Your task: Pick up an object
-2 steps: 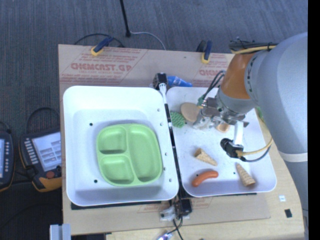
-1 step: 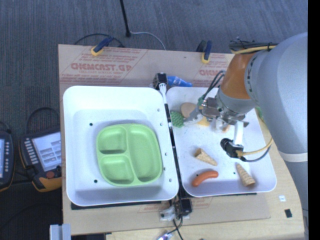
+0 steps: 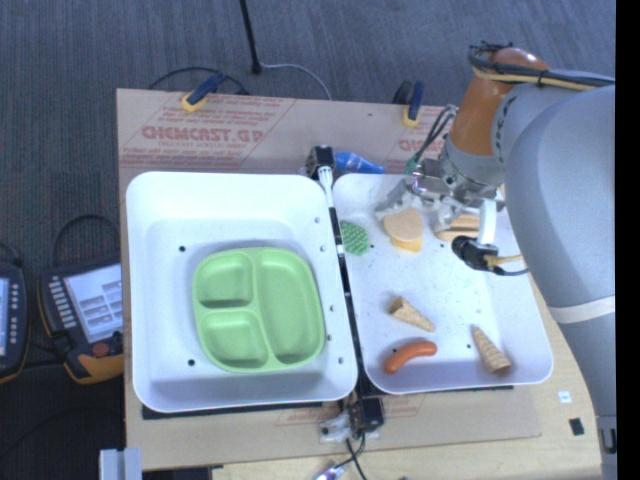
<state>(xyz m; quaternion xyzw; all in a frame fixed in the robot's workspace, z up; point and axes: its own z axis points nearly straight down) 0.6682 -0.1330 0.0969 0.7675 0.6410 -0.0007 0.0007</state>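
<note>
**Entry: right bin [image 3: 520,363], far half, and its contents.**

- Fingers [image 3: 392,202]: mine, one pair. They are spread open and grip nothing. They hang low over the far-left part of the right bin.
- Nearest candidate: one pale yellow slice [image 3: 405,230]. It lies flat on the bin floor just beside my fingers, on the side toward the desk's near edge and roughly in line with the gap between them. It is close to round, so I judge that no long axis dictates my wrist angle. The move I judge it needs is a small shift toward the near edge, then a descent.
- Green scrap [image 3: 352,236]: one, against the bin's left wall, left of the slice.
- Cones: two. The shorter cone [image 3: 411,314] lies mid-bin. The longer cone [image 3: 489,349] is near the near-right corner, its axis running from far to near.
- Sausage [image 3: 410,355]: one, orange-red, along the near wall.
- Tan piece [image 3: 462,224]: one, partly hidden under my wrist. I cannot tell its kind.
- Left bin [image 3: 150,208]: one green plate [image 3: 260,308] with three compartments.
- Desk [image 3: 200,138]: one, carrying two bins.
</note>
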